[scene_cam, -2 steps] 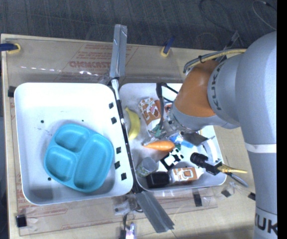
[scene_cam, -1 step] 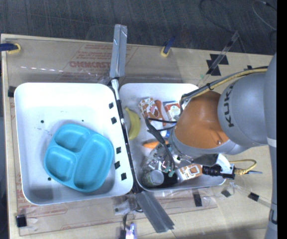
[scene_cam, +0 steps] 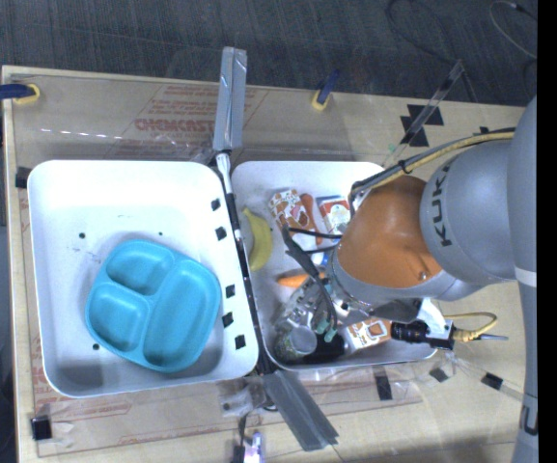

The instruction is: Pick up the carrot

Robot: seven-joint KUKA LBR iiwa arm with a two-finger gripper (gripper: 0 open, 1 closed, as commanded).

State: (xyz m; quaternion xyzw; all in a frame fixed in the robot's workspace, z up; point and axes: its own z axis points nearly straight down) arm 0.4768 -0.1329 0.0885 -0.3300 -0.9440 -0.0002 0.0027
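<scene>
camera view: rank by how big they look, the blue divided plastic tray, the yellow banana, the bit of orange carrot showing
1. Blue divided plastic tray, by far the largest.
2. Yellow banana.
3. Orange carrot, smallest; the arm covers part of it, so its full size is unclear.

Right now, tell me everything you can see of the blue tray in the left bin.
The blue tray is a light turquoise, plastic-looking dish with rounded corners and three shallow compartments: two smaller ones and one larger. It lies flat on the floor of the left bin, turned at a slant to the bin's walls and sitting toward the near side. Its compartments hold nothing visible. Only the bin floor touches it.
</scene>
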